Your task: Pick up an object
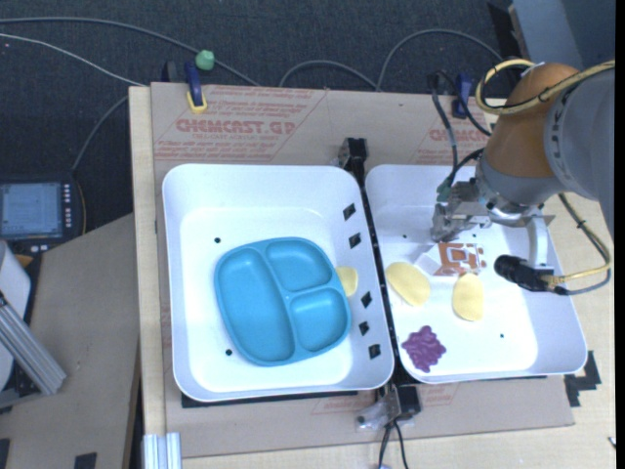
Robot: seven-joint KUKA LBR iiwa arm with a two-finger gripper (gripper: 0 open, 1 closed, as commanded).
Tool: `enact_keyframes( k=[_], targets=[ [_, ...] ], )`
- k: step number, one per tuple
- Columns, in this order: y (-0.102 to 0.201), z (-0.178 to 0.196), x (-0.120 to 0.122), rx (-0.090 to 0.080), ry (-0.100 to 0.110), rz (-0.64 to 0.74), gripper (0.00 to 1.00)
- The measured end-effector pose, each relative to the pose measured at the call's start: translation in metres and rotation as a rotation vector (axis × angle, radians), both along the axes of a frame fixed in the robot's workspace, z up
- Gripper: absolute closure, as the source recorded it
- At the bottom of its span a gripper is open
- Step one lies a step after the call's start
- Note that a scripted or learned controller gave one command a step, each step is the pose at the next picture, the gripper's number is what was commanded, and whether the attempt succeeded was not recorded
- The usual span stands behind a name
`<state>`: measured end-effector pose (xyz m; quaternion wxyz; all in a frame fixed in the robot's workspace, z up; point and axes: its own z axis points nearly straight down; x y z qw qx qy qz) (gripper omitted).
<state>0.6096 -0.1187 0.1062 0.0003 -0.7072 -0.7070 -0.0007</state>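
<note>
While the grey arm's two-finger gripper is hovering low in the right white bin, nothing is sitting visibly between its fingers.

Whether it is open I cannot tell. At its 5 o'clock, an orange-and-white patterned card is lying flat; two pale yellow oval pieces are pointing their long axes toward 11 and 12 o'clock.

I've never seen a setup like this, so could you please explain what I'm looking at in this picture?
One camera looks down at a slant on a bench with two shallow white bins. The grey and orange machine on the right is a robot arm; its tool hangs low over the right bin. That bin holds two pale yellow pieces, a purple bunch and a small patterned card. The left bin holds a blue divided tray. I cannot see anything held.
</note>
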Motion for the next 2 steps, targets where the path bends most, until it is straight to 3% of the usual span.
enact_keyframes(
  k=[1,2],
  targets=[
    [-0.006,0.053,-0.008,-0.001,-0.002,-0.001,1.00],
    [-0.013,0.104,0.001,-0.002,-0.004,0.001,1.00]
  ],
)
